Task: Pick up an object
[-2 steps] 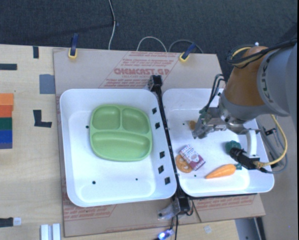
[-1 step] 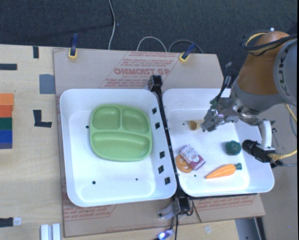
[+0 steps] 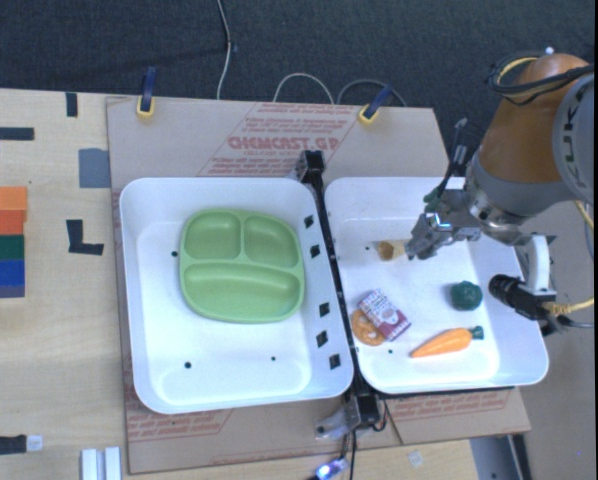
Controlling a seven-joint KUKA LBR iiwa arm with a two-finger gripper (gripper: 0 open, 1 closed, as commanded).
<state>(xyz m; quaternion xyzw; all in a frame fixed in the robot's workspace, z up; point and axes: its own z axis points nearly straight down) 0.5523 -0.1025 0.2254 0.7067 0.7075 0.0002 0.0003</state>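
Note:
In the right bin (image 3: 499, 368) lie an orange carrot (image 3: 441, 343), a dark green round object (image 3: 466, 294), a small purple-and-white packet (image 3: 384, 313) resting on an orange ring (image 3: 364, 330), and a small tan piece (image 3: 386, 251). My gripper (image 3: 424, 245) hangs over the upper middle of this bin, just right of the tan piece and above the other items. Nothing shows between its fingers.
The left bin (image 3: 149, 368) holds a green divided plate (image 3: 242, 266). A black clip strip (image 3: 322, 268) runs along the seam between the bins. Coloured blocks (image 3: 1, 243) sit at the far left of the bench. A cable loops behind the bins.

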